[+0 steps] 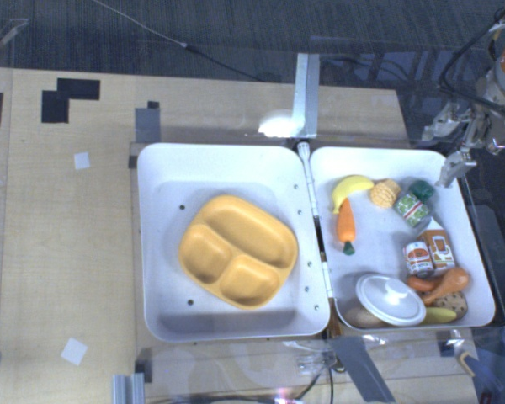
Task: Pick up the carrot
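The carrot (pixel 346 225) lies in the right bin (pixel 480 284), near the divider, tip toward the banana (pixel 350 189) and just beside it. Open floor on the carrot's right leaves room for 2 fingers. The gripper (pixel 463 154) hovers over the bin's far right corner, well apart from the carrot; whether its jaws are open cannot be told. The left bin (pixel 160 251) holds 1 yellow tray (pixel 238 250).

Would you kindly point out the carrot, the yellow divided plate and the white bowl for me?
carrot (pixel 346 222), camera view, middle of its orange body.
yellow divided plate (pixel 236 217), camera view, floor of its largest compartment.
white bowl (pixel 390 299), camera view, centre of its upturned base.
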You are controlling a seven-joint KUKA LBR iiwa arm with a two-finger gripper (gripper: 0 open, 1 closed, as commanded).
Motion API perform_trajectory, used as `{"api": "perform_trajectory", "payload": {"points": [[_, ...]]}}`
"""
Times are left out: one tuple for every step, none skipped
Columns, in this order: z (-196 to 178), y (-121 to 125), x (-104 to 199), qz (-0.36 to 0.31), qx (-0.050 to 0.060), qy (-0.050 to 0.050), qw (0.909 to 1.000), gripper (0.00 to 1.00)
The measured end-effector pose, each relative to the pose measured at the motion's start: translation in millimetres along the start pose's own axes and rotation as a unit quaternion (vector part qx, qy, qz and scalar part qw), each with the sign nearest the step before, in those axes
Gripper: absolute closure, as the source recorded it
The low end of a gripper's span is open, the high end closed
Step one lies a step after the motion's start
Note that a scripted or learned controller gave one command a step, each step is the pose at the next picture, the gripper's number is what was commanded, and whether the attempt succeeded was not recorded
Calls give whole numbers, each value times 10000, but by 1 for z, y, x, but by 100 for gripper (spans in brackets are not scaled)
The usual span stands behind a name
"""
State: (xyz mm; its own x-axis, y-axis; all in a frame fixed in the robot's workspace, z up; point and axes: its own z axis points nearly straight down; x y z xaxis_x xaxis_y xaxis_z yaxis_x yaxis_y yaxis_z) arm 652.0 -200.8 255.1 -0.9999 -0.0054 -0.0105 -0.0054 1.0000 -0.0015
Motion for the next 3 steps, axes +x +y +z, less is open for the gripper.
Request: {"api": "perform_trajectory", "payload": {"points": [[163,37,12,1128,-3,3,9936,0],[166,111,32,2073,-11,2,9783,0],[65,172,4,4051,-21,-17,9142,0]]}}
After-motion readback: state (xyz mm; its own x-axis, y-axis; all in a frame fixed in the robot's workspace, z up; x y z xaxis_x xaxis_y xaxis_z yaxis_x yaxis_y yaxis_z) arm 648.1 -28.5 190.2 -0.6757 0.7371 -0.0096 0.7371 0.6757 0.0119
